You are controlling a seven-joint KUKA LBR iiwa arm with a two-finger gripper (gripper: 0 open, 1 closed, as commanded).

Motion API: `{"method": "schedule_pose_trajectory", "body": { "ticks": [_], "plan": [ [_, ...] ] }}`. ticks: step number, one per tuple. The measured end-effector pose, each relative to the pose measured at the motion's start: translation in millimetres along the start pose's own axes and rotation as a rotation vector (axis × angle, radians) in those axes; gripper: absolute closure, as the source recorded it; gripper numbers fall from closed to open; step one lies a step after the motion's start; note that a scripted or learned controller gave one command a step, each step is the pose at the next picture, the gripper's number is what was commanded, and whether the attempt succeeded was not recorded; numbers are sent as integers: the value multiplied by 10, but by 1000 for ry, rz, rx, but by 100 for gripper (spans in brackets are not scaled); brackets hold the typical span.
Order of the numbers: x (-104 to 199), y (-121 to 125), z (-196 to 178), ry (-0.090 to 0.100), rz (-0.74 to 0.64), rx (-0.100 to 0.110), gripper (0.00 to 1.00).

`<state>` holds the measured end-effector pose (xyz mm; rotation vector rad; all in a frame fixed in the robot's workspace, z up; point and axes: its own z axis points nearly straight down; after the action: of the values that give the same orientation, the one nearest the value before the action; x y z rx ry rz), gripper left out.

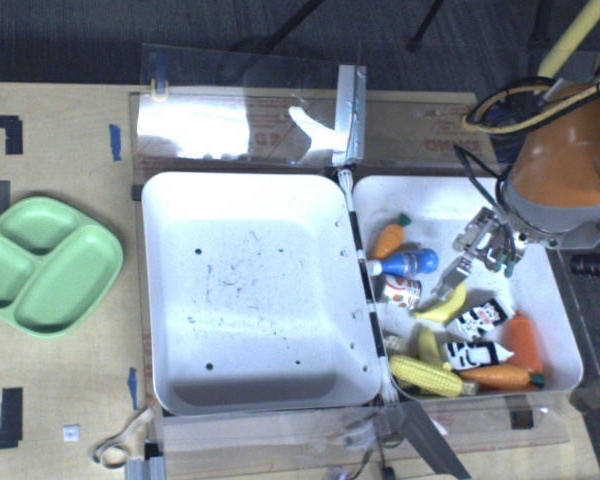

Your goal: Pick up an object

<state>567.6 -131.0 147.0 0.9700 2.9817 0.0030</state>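
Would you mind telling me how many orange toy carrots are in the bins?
3, all in the right bin: upper-left, far right, and along the front. Others may be hidden.

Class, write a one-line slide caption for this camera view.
Gripper poised over a banana among toy food in the right bin; green tray at left.

A green divided plate [46, 265] lies left of the bins.

I can't read any text from here. Small can [402, 292] w/ red label and black-and-white carton [477, 334] in right bin [565, 368] have print, but it's too blurry.
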Motion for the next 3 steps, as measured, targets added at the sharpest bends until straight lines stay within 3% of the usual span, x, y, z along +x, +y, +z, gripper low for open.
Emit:
{"method": "schedule_pose_trajectory", "body": {
  "ticks": [1,2,3],
  "plan": [
    [-96,283,597,-1,-119,3,0],
    [-117,294,476,-8,-115,-3,100],
    [-624,313,606,14,43,6,100]
  ]
}}
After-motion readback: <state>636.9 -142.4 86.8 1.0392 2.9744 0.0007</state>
